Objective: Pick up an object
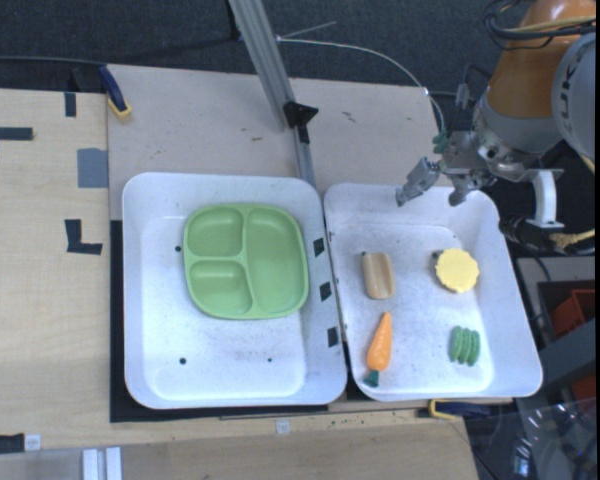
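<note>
The right bin [500, 230] holds a tan bread roll [377, 274], a yellow round piece [457, 270], an orange carrot [379, 342] and a green bean pod [465, 345]. My gripper [436, 188] hangs over the bin's far rim, above and behind the yellow piece. Its two fingers are spread apart with nothing between them.
The left bin [140, 268] holds a green divided plate [246, 260]. A metal pole [265, 53] slants down to the gap between the bins. The arm's grey and orange body [535, 58] fills the upper right.
</note>
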### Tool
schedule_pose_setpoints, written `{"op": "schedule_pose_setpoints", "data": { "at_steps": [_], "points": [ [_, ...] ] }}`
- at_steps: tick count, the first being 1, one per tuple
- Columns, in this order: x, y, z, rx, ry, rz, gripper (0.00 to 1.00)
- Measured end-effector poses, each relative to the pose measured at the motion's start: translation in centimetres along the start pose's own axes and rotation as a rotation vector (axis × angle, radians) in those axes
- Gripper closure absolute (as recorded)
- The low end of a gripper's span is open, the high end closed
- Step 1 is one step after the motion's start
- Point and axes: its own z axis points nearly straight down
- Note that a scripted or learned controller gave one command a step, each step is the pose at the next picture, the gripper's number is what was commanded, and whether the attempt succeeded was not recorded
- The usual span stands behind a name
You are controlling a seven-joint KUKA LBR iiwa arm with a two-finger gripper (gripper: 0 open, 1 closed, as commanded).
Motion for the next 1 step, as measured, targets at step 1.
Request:
{"op": "schedule_pose_setpoints", "data": {
  "at_steps": [1],
  "points": [
    [0.0,0.0,0.0,0.0,0.0,0.0,0.0]
  ]
}}
